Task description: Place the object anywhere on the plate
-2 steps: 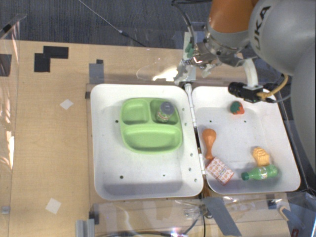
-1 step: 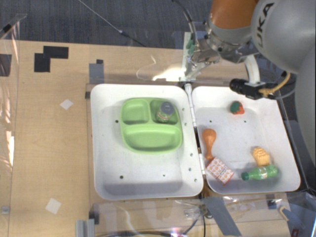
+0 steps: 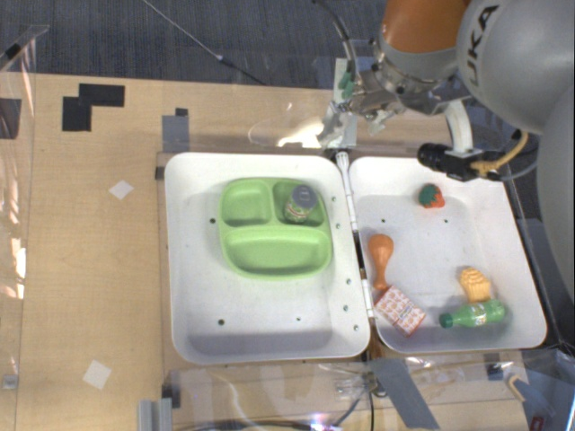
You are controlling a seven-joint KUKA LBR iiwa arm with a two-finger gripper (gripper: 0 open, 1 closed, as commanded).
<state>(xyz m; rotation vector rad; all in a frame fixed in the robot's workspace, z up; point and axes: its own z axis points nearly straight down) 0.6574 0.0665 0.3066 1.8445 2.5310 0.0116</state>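
Plate [image 3: 269, 250], green and divided into compartments, lies in the left bin [image 3: 198, 312]; in its upper right compartment I see a small jar [image 3: 301, 203] with a grey lid, standing upright. I judge the placing step essentially done, since the jar rests within the plate's rim. Above the seam between the two bins, the end effector [image 3: 346, 119] hangs over the far edge of the surface [image 3: 90, 268], well apart from the jar and carrying nothing I can make out; I cannot tell how it is set. The right bin [image 3: 503, 241] holds a red-and-green fruit [image 3: 431, 196], an orange drumstick-shaped piece [image 3: 381, 257], a red-and-white checked packet [image 3: 399, 312], a yellow pastry-like item [image 3: 475, 284] and a green bottle [image 3: 472, 314] on its side. In my judgement, the next move calls only for the arm to clear the bins without brushing the plate.
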